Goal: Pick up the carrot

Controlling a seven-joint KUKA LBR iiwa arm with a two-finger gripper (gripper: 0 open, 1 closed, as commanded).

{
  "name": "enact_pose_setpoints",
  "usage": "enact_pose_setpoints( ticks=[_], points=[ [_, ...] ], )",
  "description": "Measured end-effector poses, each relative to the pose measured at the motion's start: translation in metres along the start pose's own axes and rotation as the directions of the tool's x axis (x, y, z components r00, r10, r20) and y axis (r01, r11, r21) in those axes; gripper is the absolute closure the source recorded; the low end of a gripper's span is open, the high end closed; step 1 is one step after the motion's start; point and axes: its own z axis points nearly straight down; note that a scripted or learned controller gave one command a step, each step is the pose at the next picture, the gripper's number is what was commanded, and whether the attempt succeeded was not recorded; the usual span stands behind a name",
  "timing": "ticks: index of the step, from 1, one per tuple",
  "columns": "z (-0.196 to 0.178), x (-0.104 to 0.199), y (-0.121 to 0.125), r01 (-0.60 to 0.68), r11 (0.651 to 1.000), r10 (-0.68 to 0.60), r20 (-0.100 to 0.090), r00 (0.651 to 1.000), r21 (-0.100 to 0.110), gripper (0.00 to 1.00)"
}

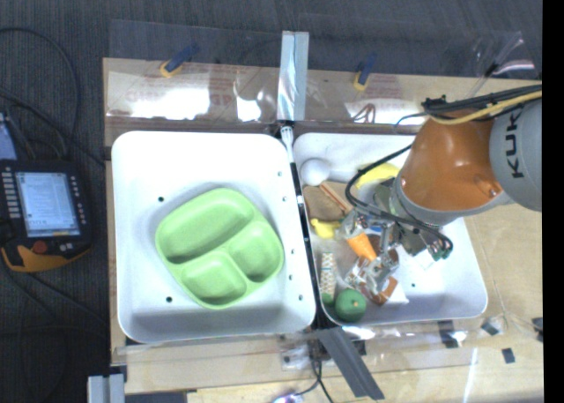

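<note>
I am working over the right bin (458, 300), wrist pointing down into its cluttered middle, and my hand (377, 256) is sitting low among the toys. The carrot (361, 243), an orange piece, is lying just left of centre in this bin, touching or very nearly touching my hand, with a yellow item (324, 227) just beside it and a green ball (351, 304) nearer the front wall. To be doing this step well, I judge I should be centring on the carrot's long body, closing across its narrow width, and keeping clear of the neighbours before lifting straight up. The clutter and my own wrist are obscuring the tips, so I cannot tell whether my hand is spread, pressed together, or pinching the carrot. The green plate (220, 242) is resting in the left bin (141, 172), well apart.
</note>
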Motion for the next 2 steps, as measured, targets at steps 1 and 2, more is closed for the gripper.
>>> enact_pose_setpoints(
  ticks=[1,2],
  points=[
    [0.0007,-0.0094,-0.0002,0.059,0.998,-0.059,-0.008,0.998,0.005,0.0],
    [-0.0009,-0.0036,-0.0012,-0.056,0.998,0.056,0.011,0.998,0.017,0.0]
  ],
)
